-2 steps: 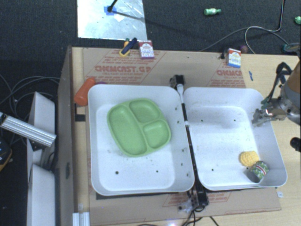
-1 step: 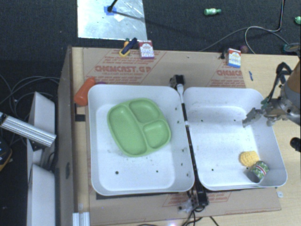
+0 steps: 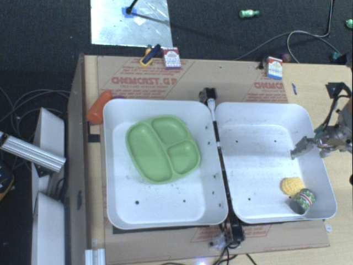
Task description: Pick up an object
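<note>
Your gripper [image 3: 306,145], jaw state I cannot tell, hangs at the right bin's [image 3: 259,120] right rim, above the corn [image 3: 291,185] and can [image 3: 303,200].

Colours on the bench

Two white bins [image 3: 165,217] speckled with dark dots; a pale green tray [image 3: 162,148] at 9 o'clock; a yellow corn [image 3: 291,185] and a grey-green can [image 3: 303,200] at 4 o'clock; tan bench [image 3: 231,79] with red lettering.
</note>
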Action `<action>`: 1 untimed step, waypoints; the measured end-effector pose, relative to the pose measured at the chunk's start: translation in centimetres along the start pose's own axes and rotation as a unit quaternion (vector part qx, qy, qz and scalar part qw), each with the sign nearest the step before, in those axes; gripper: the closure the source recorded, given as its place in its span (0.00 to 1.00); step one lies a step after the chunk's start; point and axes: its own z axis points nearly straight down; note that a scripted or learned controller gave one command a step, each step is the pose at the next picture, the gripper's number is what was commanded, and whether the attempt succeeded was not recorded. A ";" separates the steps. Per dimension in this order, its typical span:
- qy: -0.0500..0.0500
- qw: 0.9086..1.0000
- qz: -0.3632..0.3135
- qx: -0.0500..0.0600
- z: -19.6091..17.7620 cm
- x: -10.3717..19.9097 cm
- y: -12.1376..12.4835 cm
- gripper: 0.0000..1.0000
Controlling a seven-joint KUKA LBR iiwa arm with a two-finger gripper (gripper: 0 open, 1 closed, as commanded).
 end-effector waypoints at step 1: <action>0.000 1.000 0.000 0.001 1.0 0.0 -2.6 0.00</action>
